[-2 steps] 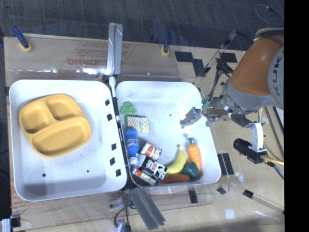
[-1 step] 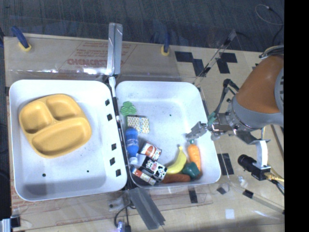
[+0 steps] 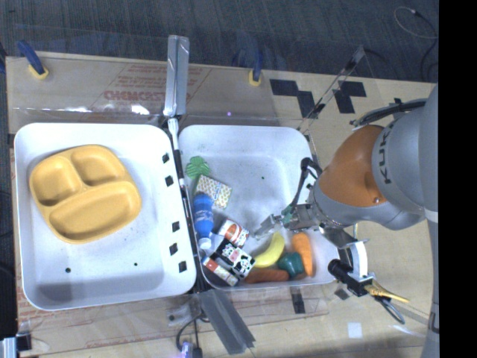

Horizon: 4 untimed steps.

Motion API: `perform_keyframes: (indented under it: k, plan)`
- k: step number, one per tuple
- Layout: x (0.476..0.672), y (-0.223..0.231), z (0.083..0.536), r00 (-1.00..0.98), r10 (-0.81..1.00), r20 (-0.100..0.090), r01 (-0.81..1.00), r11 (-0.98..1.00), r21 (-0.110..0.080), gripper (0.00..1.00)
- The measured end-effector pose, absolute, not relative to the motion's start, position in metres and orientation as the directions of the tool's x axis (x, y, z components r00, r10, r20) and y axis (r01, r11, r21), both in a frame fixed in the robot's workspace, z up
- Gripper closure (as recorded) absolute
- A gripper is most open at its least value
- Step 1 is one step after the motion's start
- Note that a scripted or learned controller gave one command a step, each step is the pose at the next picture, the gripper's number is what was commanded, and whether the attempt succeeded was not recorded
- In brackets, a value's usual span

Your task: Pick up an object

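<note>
The gripper (image 3: 277, 222) hangs low in the right bin (image 3: 246, 136), just above the banana (image 3: 271, 252); I cannot tell its state. The carrot (image 3: 302, 246) and the other toys crowd the near edge, overlapping and partly hidden.

Wooden bench (image 3: 89, 88) (dark carpet (image 3: 223, 13) beyond).

Part of the dark "KUKA" lettering, seemingly "KU", on the arm's orange band (image 3: 356, 176); faint red, unreadable print on the bench (image 3: 134, 88).
</note>
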<state>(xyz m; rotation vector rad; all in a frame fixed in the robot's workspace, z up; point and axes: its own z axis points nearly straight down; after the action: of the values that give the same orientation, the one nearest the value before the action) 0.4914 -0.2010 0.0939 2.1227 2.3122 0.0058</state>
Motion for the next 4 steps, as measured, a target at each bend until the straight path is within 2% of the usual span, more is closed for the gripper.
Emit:
perform_keyframes:
  k: [1, 2, 3, 4]
  plan:
    - [0.478, -0.205, 0.092, -0.249, 0.969, 0.003, 0.969, 0.249, -0.001, 0.0]
    - [0.477, -0.202, 0.092, -0.142, 0.99, 0.0, 0.99, 0.142, 0.0, 0.0]
    - [0.478, -0.201, 0.102, -0.149, 0.989, 0.0, 0.989, 0.149, 0.001, 1.0]
    - [0.478, -0.18, 0.153, 0.019, 1.0, 0.001, 1.0, -0.019, -0.002, 1.0]
